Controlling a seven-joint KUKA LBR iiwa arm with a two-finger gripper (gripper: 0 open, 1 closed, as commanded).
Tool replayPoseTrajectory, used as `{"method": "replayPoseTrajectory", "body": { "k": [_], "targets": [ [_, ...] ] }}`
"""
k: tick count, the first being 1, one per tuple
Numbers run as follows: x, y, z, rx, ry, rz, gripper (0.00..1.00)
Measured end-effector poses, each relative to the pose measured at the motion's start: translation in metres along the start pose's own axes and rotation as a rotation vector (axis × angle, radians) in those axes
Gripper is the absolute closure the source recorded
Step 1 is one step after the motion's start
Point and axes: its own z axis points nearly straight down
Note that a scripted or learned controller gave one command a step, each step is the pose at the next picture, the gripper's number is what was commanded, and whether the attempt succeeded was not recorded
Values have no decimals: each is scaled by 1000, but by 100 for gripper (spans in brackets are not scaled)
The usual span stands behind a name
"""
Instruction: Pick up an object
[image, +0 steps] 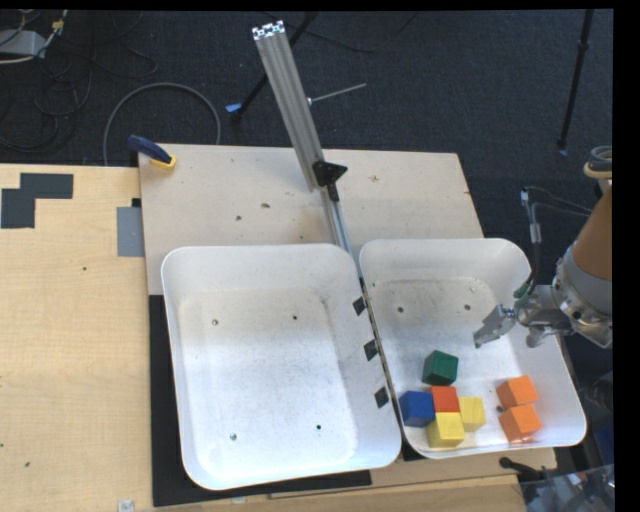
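At the far left of the frame we are seeing a light wooden table (60, 330) with dark patches on it. A blue and yellow clamp (150, 150) is sitting at the upper left corner of the pale board (400, 195) that is lying behind the bins. From the top centre an aluminium rail (292, 95) is coming down at a slant to the gap between the two bins.

The left bin (260, 360) is taking the lower middle of the frame. The right bin (440, 270) is touching it along the inner edge.

All blocks are gathering in the lower part of the right bin. The green block (440, 367) is standing alone, a little above the others. Under it the blue block (417, 407), the red block (445, 400) and two yellow blocks (455, 420) are touching each other in one cluster. To the right, two orange blocks (519, 407) are lying one just under the other, near the bin's right wall.

At the right edge the arm (595, 260) is reaching in, and the gripper (512, 327) is hovering over the right part of the right bin, above the orange blocks and apart from them. We are seeing the two fingers spread apart, with nothing between them.
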Motion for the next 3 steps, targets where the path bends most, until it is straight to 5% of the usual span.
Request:
{"method": "replayPoseTrajectory", "body": {
  "k": [1, 2, 3],
  "targets": [
    [23, -5, 94, -2, 4, -3, 0],
    [20, -4, 91, -4, 2, -1, 0],
    [48, -16, 100, -41, -20, 5, 0]
  ]
}}
